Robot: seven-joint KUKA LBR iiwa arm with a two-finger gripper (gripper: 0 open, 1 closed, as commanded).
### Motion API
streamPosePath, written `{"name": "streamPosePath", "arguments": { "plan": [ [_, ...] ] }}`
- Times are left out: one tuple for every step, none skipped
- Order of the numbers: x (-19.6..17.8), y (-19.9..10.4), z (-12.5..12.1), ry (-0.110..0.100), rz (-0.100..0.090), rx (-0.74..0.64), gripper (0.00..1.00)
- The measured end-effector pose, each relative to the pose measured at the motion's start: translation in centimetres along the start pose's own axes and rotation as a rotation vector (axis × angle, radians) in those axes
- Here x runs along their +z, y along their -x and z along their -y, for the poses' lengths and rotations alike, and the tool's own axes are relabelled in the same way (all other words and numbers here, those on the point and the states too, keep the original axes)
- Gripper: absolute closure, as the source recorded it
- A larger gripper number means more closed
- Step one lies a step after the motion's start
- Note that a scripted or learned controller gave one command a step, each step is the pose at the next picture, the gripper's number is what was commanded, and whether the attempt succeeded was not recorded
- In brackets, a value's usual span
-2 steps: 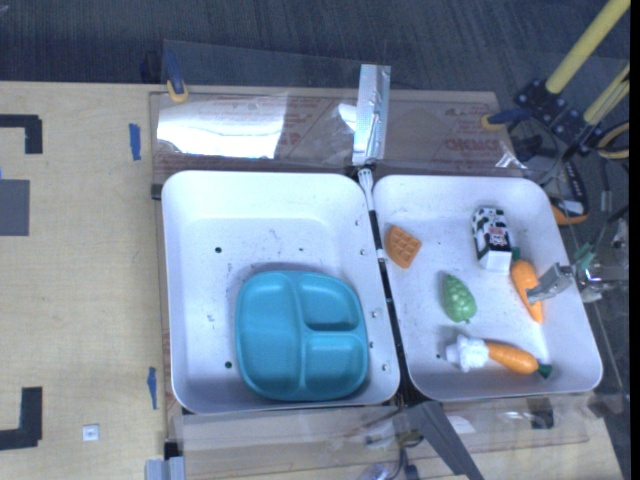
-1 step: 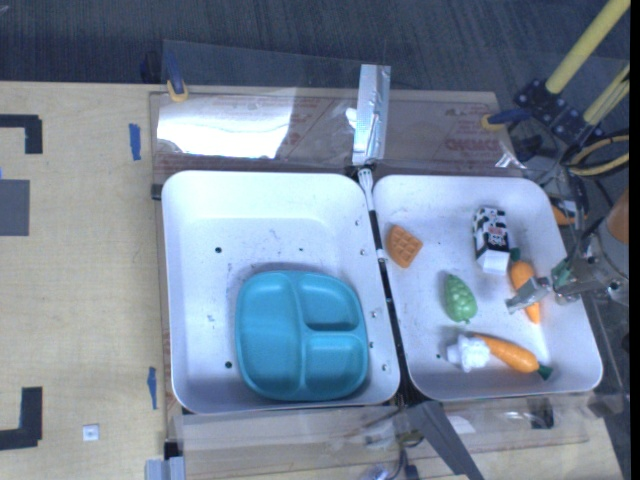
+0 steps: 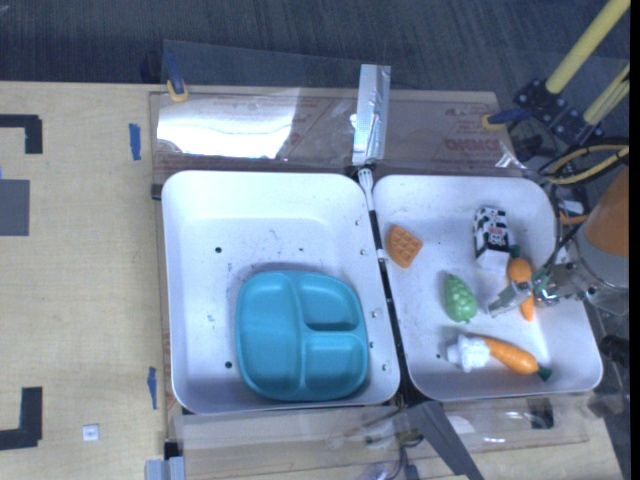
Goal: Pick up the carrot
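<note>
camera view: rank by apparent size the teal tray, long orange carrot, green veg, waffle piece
1. Teal plastic divided tray, far the largest.
2. Long orange toy carrot.
3. Green bumpy toy vegetable and orange waffle-textured piece look alike; not ranked.

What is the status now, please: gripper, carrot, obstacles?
Gripper low in right bin, beside small orange piece. Carrot lying free at bin's near side. Green toy nearby, not blocking.

Glossy plastic carrot [image 3: 508, 355]; smooth white bin [image 3: 575, 368]; matt teal tray [image 3: 300, 350].
</note>
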State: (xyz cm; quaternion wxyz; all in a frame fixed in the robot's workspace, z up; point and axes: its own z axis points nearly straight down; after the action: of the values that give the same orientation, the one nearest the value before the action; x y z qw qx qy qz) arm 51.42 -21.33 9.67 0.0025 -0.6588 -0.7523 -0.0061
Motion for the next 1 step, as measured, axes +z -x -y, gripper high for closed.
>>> {"name": "streamPosePath", "arguments": {
  "plan": [
    [-0.93,0.23,0.04,0.0,0.007,0.001,1.0]
  ]
}}
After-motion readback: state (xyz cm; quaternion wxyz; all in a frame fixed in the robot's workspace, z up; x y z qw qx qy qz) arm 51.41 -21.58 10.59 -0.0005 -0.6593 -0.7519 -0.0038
